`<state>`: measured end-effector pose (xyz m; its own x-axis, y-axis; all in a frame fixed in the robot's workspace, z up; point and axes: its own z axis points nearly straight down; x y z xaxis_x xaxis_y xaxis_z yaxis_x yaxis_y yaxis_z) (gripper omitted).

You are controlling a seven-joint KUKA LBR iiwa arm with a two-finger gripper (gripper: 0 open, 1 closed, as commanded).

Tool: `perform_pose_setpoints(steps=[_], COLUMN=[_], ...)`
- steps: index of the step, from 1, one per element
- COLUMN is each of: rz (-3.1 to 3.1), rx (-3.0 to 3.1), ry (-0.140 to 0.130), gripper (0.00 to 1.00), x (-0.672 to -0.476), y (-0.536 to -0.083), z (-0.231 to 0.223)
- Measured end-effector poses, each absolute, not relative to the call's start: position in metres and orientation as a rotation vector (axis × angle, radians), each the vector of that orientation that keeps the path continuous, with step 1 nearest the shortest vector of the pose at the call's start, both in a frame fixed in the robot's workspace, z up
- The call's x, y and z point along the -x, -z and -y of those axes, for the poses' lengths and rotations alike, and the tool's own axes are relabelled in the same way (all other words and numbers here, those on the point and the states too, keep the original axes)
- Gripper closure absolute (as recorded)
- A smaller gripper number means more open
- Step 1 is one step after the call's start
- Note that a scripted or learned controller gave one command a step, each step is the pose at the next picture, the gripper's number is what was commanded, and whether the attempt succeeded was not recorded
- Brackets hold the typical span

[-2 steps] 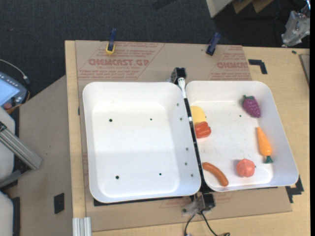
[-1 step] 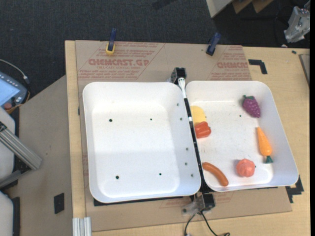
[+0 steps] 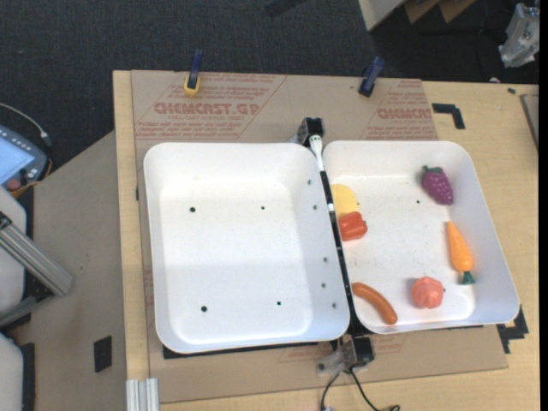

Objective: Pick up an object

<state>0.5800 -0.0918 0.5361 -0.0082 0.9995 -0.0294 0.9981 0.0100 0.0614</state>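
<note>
The right bin (image 3: 479, 187) holds several toy foods. A purple grape bunch (image 3: 437, 184) lies at its far right and an orange carrot (image 3: 459, 248) along the right wall. Near the front sit a pink strawberry-like fruit (image 3: 427, 292) and a brown-orange sausage (image 3: 375, 302). A yellow piece (image 3: 344, 199) and a red piece (image 3: 352, 226) touch each other against the left wall. A pale grey part that looks like my gripper (image 3: 519, 34) sits at the frame's top right edge, well beyond the bins and far from every object.
The left bin (image 3: 171, 229) adjoins the right one along a shared rim (image 3: 327, 221). Both rest on a cardboard sheet (image 3: 257, 101) held by a yellow clamp (image 3: 193, 77) and a blue clamp (image 3: 372, 75). Cables hang at the front edge (image 3: 347, 362).
</note>
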Motion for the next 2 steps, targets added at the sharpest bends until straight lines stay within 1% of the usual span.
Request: perform_pose_setpoints(steps=[2], rz=[-2.179], rx=[-2.157], ry=[-0.041], gripper=[1.0], x=[-0.581], y=[-0.558], z=[0.091])
